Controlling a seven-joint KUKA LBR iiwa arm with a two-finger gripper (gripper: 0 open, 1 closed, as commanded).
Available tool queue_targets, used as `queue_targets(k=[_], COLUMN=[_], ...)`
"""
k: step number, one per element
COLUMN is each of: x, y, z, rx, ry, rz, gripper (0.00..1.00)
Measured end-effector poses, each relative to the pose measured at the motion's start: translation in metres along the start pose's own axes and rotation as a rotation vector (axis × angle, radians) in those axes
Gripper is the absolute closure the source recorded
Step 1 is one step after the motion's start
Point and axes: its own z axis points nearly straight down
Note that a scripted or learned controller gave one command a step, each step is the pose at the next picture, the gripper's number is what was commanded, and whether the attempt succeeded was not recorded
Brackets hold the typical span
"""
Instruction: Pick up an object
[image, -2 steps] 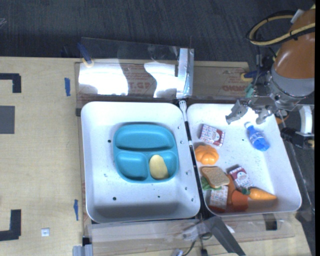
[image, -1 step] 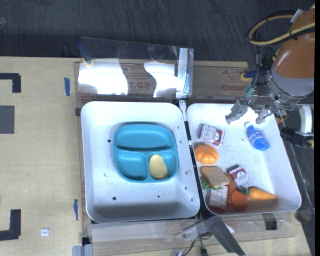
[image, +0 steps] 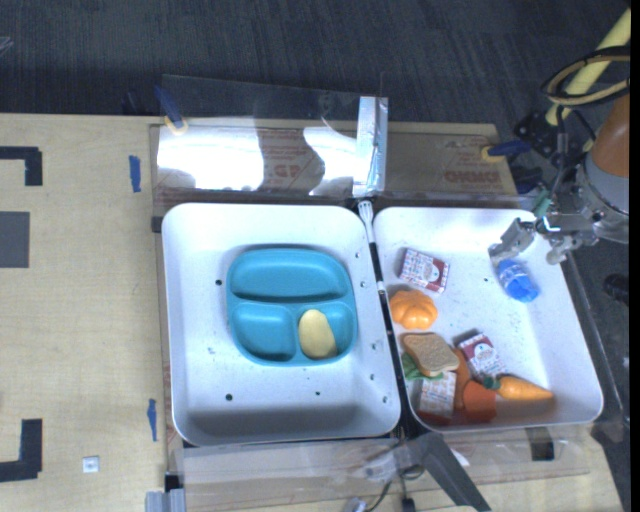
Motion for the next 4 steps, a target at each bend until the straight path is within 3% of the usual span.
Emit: queue_targets(k=[1, 2, 3, 4], x=[0.003, 0.003, -0.064, -0.065], y=[0.002, 0.002, 0.029, -0.012], z=[-0.012, -0.011, 0.067, -0.056], rx=[-0.007, -0.006, 0.001, -0.018], ry=[0.001, 0.001, 0.001, -0.004], rz=[-0.005, -0.005, -0.020, 0.029], gripper=[1.00, 0.00, 0.00, 0.00])
